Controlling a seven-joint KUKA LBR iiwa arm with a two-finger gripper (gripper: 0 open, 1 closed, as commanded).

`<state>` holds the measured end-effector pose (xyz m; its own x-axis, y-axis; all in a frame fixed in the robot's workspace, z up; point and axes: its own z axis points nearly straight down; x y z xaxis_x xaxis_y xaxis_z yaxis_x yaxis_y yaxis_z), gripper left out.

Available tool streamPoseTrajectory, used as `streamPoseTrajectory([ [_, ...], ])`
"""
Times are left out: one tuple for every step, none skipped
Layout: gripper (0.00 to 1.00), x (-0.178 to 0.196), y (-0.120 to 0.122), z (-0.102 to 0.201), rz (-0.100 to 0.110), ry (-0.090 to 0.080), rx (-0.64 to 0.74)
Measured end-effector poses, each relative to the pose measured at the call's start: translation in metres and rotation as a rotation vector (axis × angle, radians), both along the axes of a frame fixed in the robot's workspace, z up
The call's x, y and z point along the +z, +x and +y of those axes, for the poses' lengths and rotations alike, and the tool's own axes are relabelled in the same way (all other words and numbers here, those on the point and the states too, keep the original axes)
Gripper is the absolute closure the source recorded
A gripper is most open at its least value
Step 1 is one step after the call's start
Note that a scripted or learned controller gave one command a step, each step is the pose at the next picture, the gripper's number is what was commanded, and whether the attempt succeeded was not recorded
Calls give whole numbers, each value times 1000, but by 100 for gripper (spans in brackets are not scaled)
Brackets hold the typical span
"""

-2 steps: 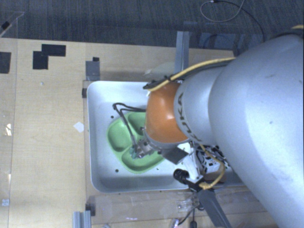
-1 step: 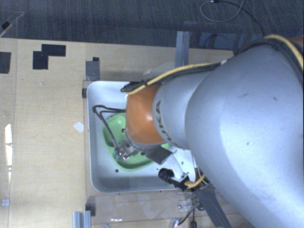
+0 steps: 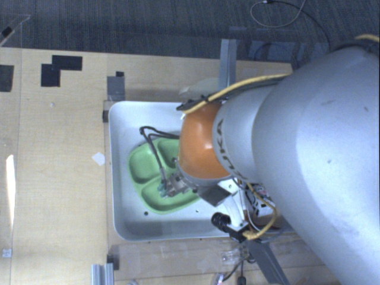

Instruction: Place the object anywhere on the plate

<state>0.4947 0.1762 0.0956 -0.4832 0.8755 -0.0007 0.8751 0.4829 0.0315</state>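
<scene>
gripper (image 3: 169, 186) low over the plate's (image 3: 142, 162) right half, near the bin's (image 3: 122, 177) middle; grip state cannot be told | object: none made out between or below it | plate lies directly under and leftward | arm (image 3: 297, 159) covers the bin's right side

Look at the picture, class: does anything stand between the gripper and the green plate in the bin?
Nothing visible does. The gripper hangs directly over the green plate in the white bin; the arm hides the plate's right part.
</scene>
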Motion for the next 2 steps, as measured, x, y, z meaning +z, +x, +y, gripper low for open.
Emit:
streamPoseTrajectory([
  [100,112,-7,44,18,-17,362],
  [100,95,-7,56,18,-22,637],
])
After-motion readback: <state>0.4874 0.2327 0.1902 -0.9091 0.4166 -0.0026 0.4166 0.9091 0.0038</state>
